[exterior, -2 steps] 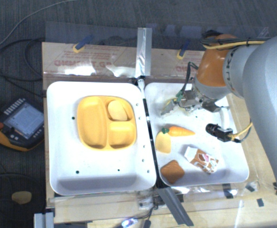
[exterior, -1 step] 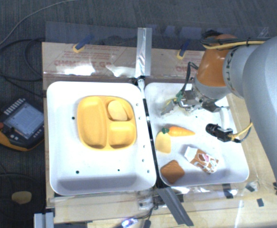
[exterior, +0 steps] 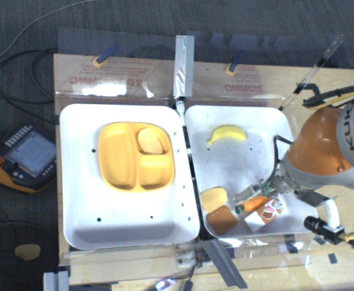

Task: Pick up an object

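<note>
A wooden bench (exterior: 322, 83) stands on dark grey carpet (exterior: 19, 17) crossed by loose cables (exterior: 25, 32).

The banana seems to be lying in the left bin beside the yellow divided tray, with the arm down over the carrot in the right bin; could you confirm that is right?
Not quite: in the camera view the banana lies in the right bin, apart from the yellow divided tray, which sits in the left bin. The arm is indeed down over the carrot.
</note>
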Controlling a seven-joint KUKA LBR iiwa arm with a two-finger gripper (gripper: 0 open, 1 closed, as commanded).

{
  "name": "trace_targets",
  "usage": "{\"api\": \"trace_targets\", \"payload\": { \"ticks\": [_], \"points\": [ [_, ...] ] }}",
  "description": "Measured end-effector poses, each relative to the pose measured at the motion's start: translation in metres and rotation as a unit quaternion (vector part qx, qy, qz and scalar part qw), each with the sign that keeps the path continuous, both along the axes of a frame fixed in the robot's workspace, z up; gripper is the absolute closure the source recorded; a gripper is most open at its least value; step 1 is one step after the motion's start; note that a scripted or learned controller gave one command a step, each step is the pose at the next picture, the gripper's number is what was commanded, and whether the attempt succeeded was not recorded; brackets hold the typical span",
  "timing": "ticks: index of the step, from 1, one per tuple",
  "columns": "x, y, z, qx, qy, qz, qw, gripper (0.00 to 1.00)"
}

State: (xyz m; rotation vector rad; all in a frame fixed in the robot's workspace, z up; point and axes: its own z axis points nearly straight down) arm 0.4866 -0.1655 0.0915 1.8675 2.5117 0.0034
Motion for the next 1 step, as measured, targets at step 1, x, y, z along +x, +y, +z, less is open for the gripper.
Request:
{"api": "trace_targets", "payload": {
  "ticks": [1],
  "points": [
    [0.0028, 0.0371, 0.0005, -0.0036, -0.004, 0.084, 0.9964, 0.0]
  ]
}}
